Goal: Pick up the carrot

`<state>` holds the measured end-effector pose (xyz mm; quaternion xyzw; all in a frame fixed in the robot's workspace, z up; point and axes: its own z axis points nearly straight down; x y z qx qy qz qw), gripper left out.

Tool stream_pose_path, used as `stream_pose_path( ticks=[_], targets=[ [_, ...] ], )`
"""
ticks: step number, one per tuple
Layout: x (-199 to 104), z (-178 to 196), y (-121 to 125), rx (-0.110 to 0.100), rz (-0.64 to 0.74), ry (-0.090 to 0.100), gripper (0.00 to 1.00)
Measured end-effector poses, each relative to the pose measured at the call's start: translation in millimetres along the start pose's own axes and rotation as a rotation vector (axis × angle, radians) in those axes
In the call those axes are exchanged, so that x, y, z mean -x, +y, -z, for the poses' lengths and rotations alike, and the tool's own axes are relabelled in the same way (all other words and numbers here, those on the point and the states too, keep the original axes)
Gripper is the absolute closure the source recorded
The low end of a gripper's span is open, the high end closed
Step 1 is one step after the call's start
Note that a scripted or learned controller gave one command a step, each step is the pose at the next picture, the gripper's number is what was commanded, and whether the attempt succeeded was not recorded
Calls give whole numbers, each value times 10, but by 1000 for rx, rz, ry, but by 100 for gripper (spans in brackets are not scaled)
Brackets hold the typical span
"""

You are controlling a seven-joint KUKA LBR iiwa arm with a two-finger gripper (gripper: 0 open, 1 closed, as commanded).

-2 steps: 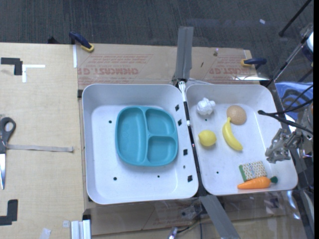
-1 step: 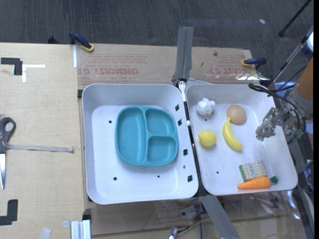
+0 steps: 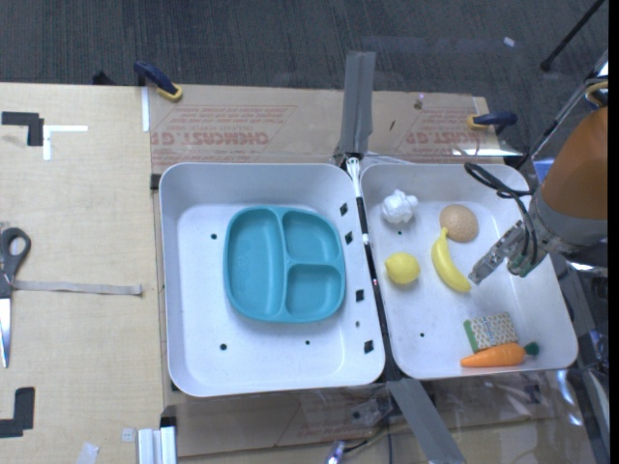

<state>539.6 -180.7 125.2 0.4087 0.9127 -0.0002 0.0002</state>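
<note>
Grey metal at the arm's end, the gripper (image 3: 486, 267) is hovering over the right bin (image 3: 542, 303), and how its tips are set I cannot tell. It is hanging just beside the banana (image 3: 447, 262). The carrot (image 3: 494, 357) is lying near the bin's front wall, touching a patterned sponge (image 3: 491, 332). A descent here is risking the banana; at the carrot, it is risking snagging the sponge or striking the wall.
</note>
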Motion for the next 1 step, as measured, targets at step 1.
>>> stream_pose_path(
  ticks=[1],
  targets=[
    [266, 1132, -333, 2, 133, -5, 100]
  ],
)
